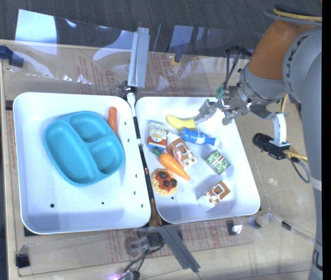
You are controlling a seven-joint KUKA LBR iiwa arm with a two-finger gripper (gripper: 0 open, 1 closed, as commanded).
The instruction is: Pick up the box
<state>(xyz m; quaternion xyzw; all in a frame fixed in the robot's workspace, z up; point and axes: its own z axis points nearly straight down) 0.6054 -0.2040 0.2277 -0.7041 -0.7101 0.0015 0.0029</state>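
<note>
A wooden tabletop (282,197) carries two shallow white bins side by side, with dark carpeted floor beyond its far edge and a clear plastic sheet (77,31) standing along the back. A grey metal bar (137,57) runs up from the seam between the bins. The left bin (37,209) holds a blue divided tray (83,146), and a small orange carrot (113,119) lies just beside the tray's upper right corner.

The right bin (244,206) holds the clutter. A yellow banana (180,122) lies near the back wall, with a blue bottle (199,137) just in front of it. A small carton with a red and blue label (157,137) sits at the left, touching a white and orange box (181,151) beside it. A second carrot (174,166) lies slanted below that box, and a round pizza toy (164,181) rests near the bin's left wall. A green and white carton (218,161) sits toward the right, and another white and orange box (215,193) lies near the front right corner.

The arm (282,57) comes in from the right, its orange band high above the wrist. The gripper (216,112) hangs over the back of the right bin, just above the banana and bottle; its jaws are apart and hold nothing
</note>
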